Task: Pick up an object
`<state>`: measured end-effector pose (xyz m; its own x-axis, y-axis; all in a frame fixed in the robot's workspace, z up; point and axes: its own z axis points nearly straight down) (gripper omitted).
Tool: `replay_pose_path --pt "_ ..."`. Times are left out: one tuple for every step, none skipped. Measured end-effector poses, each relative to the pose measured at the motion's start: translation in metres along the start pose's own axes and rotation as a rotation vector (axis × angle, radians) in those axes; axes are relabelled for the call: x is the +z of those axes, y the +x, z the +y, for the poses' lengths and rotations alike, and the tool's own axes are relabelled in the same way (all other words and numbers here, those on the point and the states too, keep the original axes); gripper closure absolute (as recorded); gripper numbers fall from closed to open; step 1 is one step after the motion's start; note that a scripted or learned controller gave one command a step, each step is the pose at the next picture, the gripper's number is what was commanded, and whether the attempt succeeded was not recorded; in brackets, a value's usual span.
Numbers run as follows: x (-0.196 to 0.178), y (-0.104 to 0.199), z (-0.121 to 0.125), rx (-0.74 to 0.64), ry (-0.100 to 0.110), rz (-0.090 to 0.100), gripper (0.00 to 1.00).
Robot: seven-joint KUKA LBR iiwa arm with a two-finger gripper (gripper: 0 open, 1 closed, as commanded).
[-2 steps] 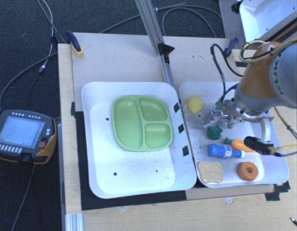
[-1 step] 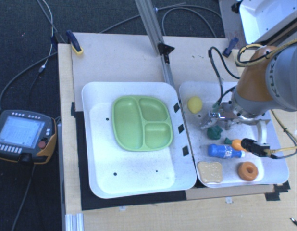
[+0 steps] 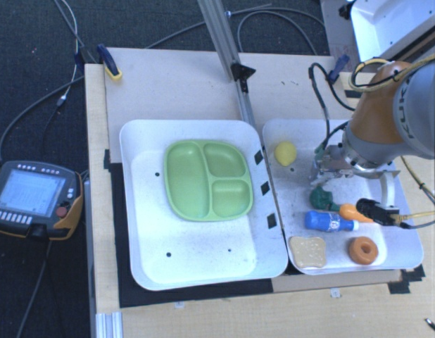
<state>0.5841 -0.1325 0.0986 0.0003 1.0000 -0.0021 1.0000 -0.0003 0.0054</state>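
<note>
Gleaming pincer above round, smooth yellow ball

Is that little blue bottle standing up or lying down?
Lying down. The blue bottle rests on its side in the right bin, white cap pointing right, toward the carrot.

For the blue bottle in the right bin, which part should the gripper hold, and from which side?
Probably the blue body of the bottle, from straight above. It lies flat, white cap toward the carrot, so fingers should close across its width. The toast lies close on the near side.
</note>
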Motion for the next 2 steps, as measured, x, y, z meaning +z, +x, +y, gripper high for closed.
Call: replay_pose_path --pt "-0.065 0.000 0.001 -0.001 -0.002 0.001 1.00" --pt "-0.107 0.000 0.003 -0.002 0.000 0.001 1.00"
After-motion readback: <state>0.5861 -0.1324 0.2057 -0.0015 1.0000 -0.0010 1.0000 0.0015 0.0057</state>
